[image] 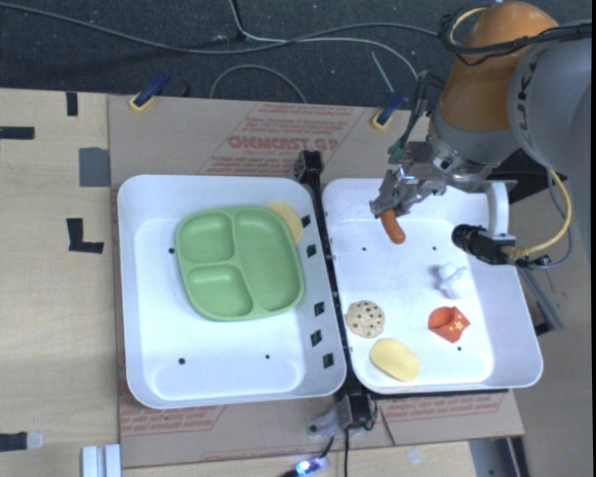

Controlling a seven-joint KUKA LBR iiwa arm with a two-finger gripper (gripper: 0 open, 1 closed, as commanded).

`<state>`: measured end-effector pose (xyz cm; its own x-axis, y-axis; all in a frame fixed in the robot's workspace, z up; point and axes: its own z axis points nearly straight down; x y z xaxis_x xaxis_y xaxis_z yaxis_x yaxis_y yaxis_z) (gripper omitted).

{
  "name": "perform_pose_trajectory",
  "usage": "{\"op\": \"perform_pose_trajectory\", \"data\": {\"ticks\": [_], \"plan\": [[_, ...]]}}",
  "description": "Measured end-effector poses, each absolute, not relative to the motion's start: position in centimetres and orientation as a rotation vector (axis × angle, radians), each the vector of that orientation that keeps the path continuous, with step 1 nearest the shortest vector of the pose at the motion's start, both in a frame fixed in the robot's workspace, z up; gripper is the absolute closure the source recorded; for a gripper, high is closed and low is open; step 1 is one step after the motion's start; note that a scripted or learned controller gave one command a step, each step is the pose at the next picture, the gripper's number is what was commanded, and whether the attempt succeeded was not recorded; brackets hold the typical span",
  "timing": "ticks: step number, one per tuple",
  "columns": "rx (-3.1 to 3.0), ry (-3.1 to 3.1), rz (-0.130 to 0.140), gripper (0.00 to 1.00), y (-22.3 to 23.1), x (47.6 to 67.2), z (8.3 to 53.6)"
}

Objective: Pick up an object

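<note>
Orange sausage [393,228] hangs tilted from the gripper [389,210], clamped between its fingers above the right bin's [512,351] far left corner. Cookie [365,317], yellow piece [394,359], red piece [448,322] lie nearer.

1. A green tray [240,263] with three compartments lies in the left bin [144,296].
2. A pale yellow piece [290,221] sits at the tray's upper right corner, partly under its rim.
3. The bins rest on a cardboard sheet [268,137] printed with red lettering.
4. Two blue-and-yellow clamps [149,91] hold the sheet's far edge.
5. Black tape marks [8,139] dot the wooden bench [40,296].
6. Cables [228,8] run over the dark floor beyond.
</note>
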<state>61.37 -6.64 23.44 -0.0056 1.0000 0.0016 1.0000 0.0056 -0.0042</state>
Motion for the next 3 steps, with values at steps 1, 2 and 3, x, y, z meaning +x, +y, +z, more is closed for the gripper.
{"op": "perform_pose_trajectory", "data": {"ticks": [1, 2, 3], "plan": [[-2.213, -2.225, 0.001, 1.0, -2.2, 59.5, 23.9], [-2.212, -2.225, 0.003, 1.0, 2.8, 57.2, 23.0], [-2.214, -2.225, 0.003, 1.0, 7.2, 56.5, 22.4]]}}
